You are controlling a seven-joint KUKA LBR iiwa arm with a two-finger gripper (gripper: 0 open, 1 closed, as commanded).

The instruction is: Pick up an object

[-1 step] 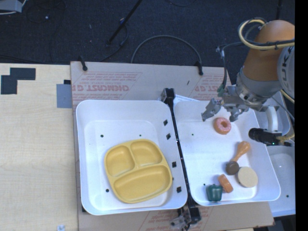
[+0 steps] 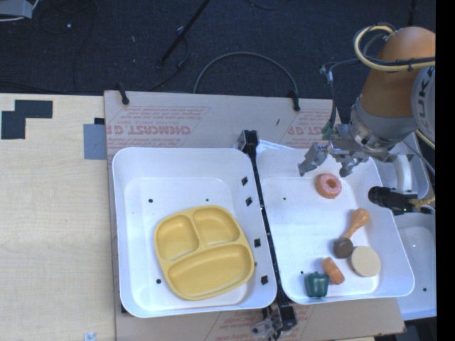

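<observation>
My gripper hangs with its fingers spread wide, holding nothing, just above the round pink donut in the smooth white right bin.

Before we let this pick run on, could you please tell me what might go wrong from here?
1. The gripper hovers open above the pink donut, near the right bin's back wall; descending, a finger might clip that wall.
2. The donut is flat and round, so it could slip out sideways.
3. The orange carrot touches the green pepper; grasping there may drag both.
</observation>
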